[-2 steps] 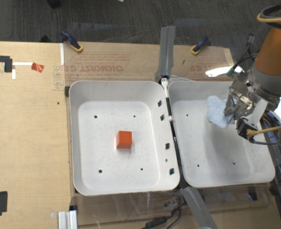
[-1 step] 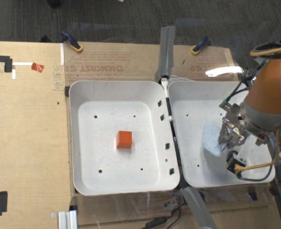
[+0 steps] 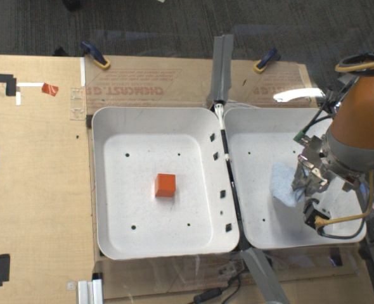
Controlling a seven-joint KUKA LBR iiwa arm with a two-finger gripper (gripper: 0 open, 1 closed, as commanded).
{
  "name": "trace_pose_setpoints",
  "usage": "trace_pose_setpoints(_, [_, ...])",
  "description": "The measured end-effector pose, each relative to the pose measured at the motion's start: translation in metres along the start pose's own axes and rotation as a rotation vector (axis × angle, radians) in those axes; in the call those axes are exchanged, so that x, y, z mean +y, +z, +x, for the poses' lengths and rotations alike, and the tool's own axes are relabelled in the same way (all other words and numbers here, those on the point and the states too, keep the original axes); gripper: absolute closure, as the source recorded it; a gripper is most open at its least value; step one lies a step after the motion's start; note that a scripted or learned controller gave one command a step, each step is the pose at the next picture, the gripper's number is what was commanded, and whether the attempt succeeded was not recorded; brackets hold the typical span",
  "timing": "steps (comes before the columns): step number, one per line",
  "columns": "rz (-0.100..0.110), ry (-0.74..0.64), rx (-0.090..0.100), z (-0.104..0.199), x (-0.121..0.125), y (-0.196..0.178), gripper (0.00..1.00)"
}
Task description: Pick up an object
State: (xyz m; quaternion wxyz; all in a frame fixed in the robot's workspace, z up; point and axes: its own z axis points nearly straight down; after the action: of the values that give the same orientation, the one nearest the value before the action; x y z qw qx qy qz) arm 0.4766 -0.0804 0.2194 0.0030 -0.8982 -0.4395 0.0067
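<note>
The right bin [image 3: 263, 230] holds a pale blue, soft-looking lump [image 3: 283, 185], perhaps cloth or sponge, with the gripper [image 3: 306, 183] just beside or touching it; whether the fingers are spread or closed, I cannot tell. The left bin [image 3: 111, 233] holds a small orange block [image 3: 165, 185] near its middle, likely light and stiff, best pinched across two flat opposite faces.

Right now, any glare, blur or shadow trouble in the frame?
Camera view: a blown-out glare patch on the cardboard behind the right bin; the orange cube is sharp, casting a soft shadow; the pale blue object by the gripper has low contrast against the white bin.
</note>
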Motion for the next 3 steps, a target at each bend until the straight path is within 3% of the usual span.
trace_pose_setpoints(1, [-0.008,-0.338,0.005,0.014,-0.009,-0.014,1.00])
trace_pose_setpoints(2, [-0.007,-0.109,0.004,0.050,-0.008,-0.004,1.00])
trace_pose_setpoints(3, [-0.007,0.059,0.004,0.096,0.045,0.010,1.00])
